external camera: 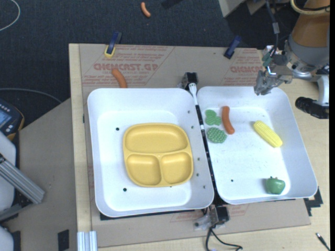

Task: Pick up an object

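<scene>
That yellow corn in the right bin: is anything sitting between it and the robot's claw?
Nothing visible does. The end effector hangs over the far edge of the right bin, and the corn lies alone on bare white floor nearer the camera. The sausage sits well to its left.

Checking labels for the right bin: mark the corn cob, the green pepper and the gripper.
corn cob (pixel 268 134), camera view, middle of the yellow cob.
green pepper (pixel 275 185), camera view, centre of its green body.
gripper (pixel 263 86), camera view, at the fingertips over the right bin's far edge.
</scene>
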